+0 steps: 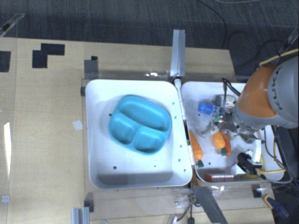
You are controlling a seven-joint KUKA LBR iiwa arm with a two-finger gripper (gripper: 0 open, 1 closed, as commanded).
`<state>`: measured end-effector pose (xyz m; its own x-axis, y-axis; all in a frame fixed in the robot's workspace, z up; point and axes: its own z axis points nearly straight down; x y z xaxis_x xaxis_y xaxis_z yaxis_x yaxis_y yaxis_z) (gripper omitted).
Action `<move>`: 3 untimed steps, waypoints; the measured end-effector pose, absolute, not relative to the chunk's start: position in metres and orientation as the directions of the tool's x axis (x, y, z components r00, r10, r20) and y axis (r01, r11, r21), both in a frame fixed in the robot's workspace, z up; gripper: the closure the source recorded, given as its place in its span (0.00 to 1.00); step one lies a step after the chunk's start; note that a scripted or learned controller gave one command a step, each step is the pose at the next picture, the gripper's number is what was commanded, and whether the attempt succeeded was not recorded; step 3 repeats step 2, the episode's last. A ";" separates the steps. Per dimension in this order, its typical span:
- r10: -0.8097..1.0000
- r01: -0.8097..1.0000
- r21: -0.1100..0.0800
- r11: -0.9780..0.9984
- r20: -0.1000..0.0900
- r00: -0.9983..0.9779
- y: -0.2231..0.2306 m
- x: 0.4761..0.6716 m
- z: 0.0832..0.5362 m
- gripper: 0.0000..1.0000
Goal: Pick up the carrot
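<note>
Two carrots lie in the right bin. One carrot rests along the bin's left wall, its green end toward the front. The other carrot is shorter and lies near the bin's middle, with its green tip pointing to the front right. My gripper hangs directly over the upper end of this second carrot, reaching in from the right under the orange wrist band. The gripper's body hides the carrot's top end.
A blue object lies at the back of the right bin, close to the gripper. A reddish-brown marker rests along that bin's front wall. The left bin holds a blue divided plate.
</note>
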<state>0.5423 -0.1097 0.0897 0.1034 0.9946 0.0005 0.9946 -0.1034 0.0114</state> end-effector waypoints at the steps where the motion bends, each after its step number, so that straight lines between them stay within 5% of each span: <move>1: 0.995 0.995 0.017 -0.101 0.001 0.101 -0.108 0.545 0.101 1.00; 2: 0.999 0.999 0.008 0.032 -0.002 -0.032 -0.143 0.538 0.234 1.00; 3: 0.999 0.999 0.008 0.032 -0.002 -0.032 -0.143 0.538 0.234 1.00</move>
